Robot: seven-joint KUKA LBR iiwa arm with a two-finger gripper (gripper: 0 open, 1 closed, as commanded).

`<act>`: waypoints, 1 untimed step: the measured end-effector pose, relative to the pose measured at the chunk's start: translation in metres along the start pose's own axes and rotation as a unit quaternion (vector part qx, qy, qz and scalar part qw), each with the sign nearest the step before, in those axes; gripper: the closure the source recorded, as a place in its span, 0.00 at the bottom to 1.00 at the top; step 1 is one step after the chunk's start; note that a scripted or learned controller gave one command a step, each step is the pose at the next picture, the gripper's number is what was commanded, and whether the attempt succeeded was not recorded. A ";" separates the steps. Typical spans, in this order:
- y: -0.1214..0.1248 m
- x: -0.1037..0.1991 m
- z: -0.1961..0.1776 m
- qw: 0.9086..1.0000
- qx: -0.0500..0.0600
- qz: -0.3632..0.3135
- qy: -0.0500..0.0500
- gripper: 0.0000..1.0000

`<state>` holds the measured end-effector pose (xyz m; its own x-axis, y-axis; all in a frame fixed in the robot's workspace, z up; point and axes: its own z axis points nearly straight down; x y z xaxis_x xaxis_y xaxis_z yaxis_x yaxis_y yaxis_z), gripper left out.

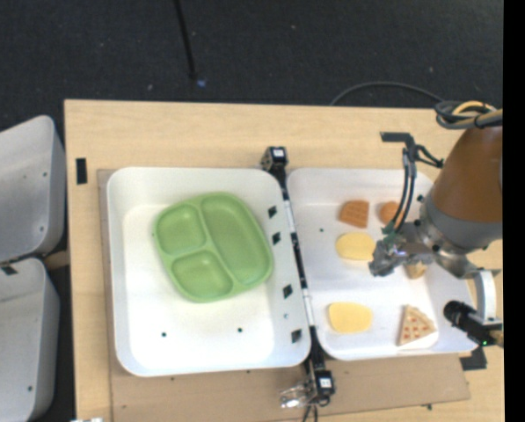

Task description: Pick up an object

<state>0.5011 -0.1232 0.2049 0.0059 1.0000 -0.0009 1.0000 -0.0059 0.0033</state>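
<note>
Low over the right bin, the hand shows as a small dark cluster at the end of the arm, which comes in from the right with its orange band and grey wrist covering the bin's far right side. Whether the hand is open or closed cannot be told, since it is too dark and blurred to read, and nothing can be made out in its grip. A pale yellow oval piece lies just left of the hand, close enough that touch cannot be ruled in or out. A brown square piece sits up and to the left of the hand, and an orange piece beside it is partly hidden by the arm's cables. A tan scrap just right of the hand is mostly covered by the wrist. Nearer the front edge lie a second yellow oval and a pizza-slice toy, both well apart from the hand. The left bin holds a green divided plate. Both bins rest on the wooden counter. No writing or label is legible anywhere.
</note>
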 end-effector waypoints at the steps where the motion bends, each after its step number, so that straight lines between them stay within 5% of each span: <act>1: 0.023 0.058 -0.009 1.000 0.000 -0.007 0.001 1.00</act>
<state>0.5248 -0.0657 0.2142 -0.0077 1.0000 0.0006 1.0000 0.0077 0.0026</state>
